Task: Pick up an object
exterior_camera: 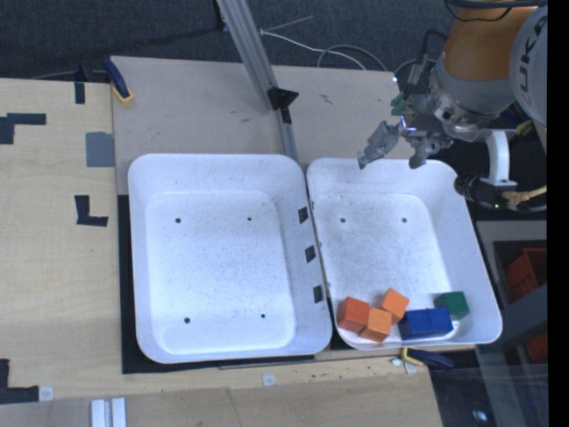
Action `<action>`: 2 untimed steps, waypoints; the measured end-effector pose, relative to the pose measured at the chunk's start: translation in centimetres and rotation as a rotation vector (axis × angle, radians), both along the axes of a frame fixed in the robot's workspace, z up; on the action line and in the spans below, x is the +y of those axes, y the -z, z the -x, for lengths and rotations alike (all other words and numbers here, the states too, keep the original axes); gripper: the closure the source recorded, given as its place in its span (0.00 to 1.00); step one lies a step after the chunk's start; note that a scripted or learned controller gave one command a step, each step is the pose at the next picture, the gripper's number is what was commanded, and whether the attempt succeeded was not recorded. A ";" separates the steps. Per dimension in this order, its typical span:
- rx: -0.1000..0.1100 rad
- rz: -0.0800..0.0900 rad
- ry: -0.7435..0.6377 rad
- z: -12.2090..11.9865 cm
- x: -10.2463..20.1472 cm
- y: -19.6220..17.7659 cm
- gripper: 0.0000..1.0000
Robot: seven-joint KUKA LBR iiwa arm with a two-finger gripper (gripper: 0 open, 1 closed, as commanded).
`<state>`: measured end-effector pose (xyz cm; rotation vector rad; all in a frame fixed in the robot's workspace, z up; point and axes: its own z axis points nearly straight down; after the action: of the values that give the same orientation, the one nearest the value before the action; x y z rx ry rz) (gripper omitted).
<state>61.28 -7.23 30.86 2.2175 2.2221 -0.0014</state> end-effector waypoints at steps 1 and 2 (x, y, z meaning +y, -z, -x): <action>0.010 -0.001 0.004 -0.8 -3.4 7.5 0.00; 0.005 -0.001 0.003 4.8 -4.1 6.8 0.00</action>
<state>56.47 -11.32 24.04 2.2242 2.2215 -0.0053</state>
